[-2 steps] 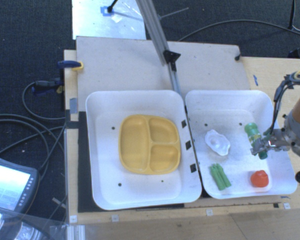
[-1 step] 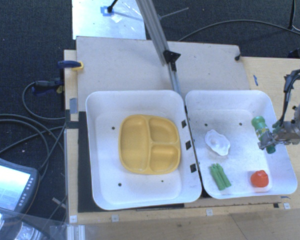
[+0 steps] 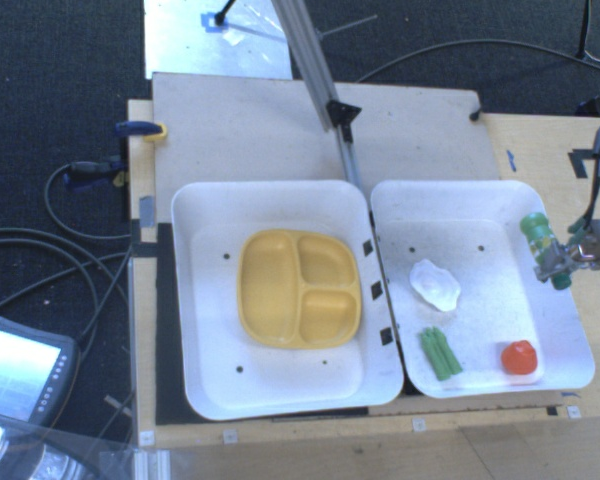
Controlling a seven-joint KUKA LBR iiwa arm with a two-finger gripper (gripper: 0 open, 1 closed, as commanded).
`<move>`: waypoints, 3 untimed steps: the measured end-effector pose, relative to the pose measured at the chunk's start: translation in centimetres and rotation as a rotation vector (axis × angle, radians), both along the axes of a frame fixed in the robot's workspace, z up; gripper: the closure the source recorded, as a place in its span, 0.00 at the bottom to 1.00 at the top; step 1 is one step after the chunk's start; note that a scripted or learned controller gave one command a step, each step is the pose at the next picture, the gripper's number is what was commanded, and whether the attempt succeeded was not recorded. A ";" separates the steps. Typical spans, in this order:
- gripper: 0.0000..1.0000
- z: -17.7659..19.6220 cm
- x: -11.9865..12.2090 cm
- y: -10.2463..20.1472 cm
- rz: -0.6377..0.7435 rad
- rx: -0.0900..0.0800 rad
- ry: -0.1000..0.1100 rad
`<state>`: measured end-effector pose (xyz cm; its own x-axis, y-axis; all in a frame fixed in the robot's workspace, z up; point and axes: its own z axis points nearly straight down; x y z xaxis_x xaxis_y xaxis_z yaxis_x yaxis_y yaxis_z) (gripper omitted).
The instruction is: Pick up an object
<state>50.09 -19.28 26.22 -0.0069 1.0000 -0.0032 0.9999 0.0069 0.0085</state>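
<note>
Gripper (image 3: 558,265) at three o'clock of the right bin (image 3: 480,196), touching a green bottle (image 3: 536,231); its grip can't be told. Bottle looks light, stiff, slippery; take its body crosswise.

Arm cut off by the frame's right edge beside the gripper (image 3: 562,264); finger state indeterminate. Green bottle (image 3: 540,240), touching the gripper, partly hidden behind it. Pendant (image 3: 15,373), far left of the gripper, cropped.

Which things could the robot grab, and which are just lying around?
Could be grabbed: green plastic bottle by the gripper, crumpled white lump, green bean bundle, red round tomato.
Lying about: yellow divided plate, blue-handled clamp, grey tablet.
</note>
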 end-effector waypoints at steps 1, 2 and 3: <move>1.00 0.5 1.4 5.7 0.006 0.004 0.004; 1.00 0.9 2.9 10.6 0.005 0.005 0.005; 1.00 0.4 3.0 15.7 0.005 0.005 0.007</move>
<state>53.12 -3.57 26.65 -0.0115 0.9999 0.0018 0.9999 0.0115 0.0017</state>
